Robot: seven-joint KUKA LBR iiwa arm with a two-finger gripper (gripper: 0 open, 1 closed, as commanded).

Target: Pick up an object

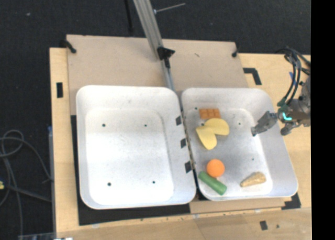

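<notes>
With the gripper (260, 125) near the right bin's (277, 152) right edge, its state not discernible, it is best centred over the orange ball (215, 168) near the front edge.

No readable text, label, brand, number or sign showing anywhere. Black marks on bench (251, 74) appearing as plain corner brackets, not letters. Bins (131, 95) carrying small dark dots only, no writing. Objects in right bin showing no print at this resolution.
</notes>
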